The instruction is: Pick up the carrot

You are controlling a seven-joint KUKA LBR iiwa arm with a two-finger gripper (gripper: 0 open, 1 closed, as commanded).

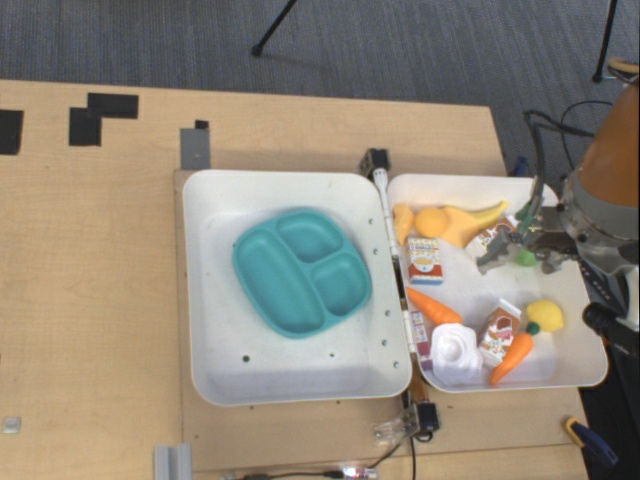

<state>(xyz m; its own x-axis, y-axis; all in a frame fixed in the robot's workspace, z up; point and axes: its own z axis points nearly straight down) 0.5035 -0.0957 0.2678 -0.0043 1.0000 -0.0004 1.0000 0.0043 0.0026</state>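
Reaching in from three o'clock, the arm (605,183) hangs its gripper (505,248) over the right bin (590,368), near the banana (470,218); finger spread cannot be told. One carrot (432,307) lies at the bin's nine o'clock, another carrot (512,356) at five. Carton (425,260) print is unreadable. A teal plate (300,271) sits in the left bin (215,368).

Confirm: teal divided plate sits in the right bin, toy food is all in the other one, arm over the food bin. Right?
Not quite. The camera view shows the teal divided plate in the left bin, not the right one. The rest stands: the toy food, including the carrot, lies in the right bin, and the gripper hangs over that bin.
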